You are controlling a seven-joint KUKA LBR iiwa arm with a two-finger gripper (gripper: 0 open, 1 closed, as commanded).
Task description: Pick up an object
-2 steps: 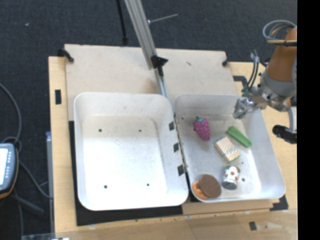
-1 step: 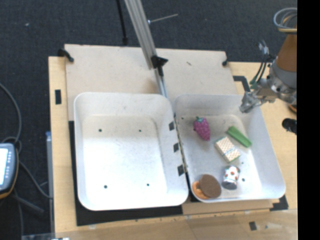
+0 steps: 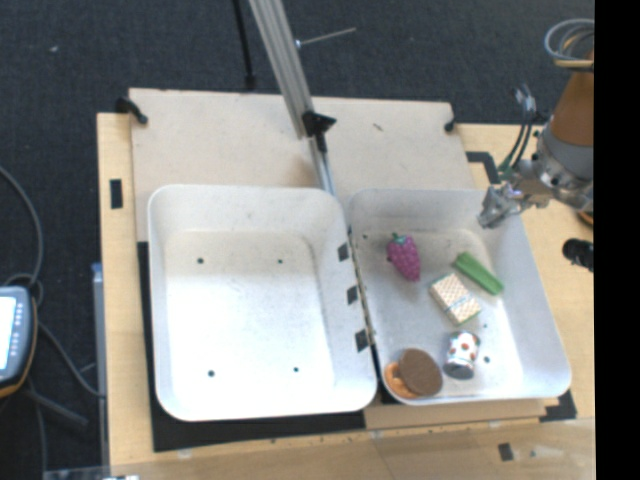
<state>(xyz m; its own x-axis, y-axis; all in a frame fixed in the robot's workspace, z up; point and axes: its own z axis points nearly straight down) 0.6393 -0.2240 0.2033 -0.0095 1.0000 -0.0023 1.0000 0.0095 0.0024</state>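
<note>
Gripper (image 3: 497,211) is hovering at the right bin's (image 3: 535,313) far corner, finger state indiscernible; objects, grape cluster (image 3: 404,257) nearest, are lying below-left, so descending here risks clipping the wall.

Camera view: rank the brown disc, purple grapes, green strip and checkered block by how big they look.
1. brown disc
2. checkered block and purple grapes, too alike to separate
3. green strip, long but thin, possibly near the others
</note>
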